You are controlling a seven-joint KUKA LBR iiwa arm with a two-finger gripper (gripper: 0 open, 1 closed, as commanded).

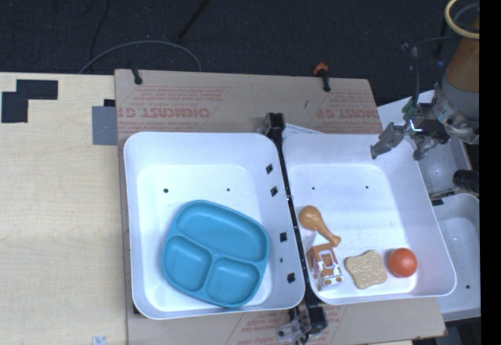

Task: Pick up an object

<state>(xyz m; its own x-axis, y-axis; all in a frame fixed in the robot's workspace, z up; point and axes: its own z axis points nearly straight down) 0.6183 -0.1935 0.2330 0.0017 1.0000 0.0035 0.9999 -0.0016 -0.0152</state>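
- Nearest the lower edge: small white-and-orange toy block piece [325,267], lying in the right shallow white bin [438,242] close to its near wall, just beside the divider between the bins.
- Flat tan slice of toy bread [366,269], just right of the block piece, resting on the bin floor.
- Round red-orange toy ball or fruit [402,262], just right of the bread slice, near the bin's near right corner.
- Tan toy chicken drumstick [318,224], lying at a slant above the block piece, thick end toward the upper left, thin end near the block piece.
- These four items are the candidates for picking; all lie on the bin floor, none lifted.
- Light blue plastic plate with three compartments [214,253], lying tilted in the left shallow white bin [149,171], filling its near half.
- Brown cardboard sheet with red printing [235,105], under both bins, on a pale wooden bench top [55,210].
- Two-finger gripper [403,140], over the far right corner of the right bin, well apart from the toys; fingers splayed apart, released, nothing between them.
- Grey arm with orange band [462,70], entering at the right edge above the gripper.
- Dark floor with loose cables [156,7], beyond the bench.
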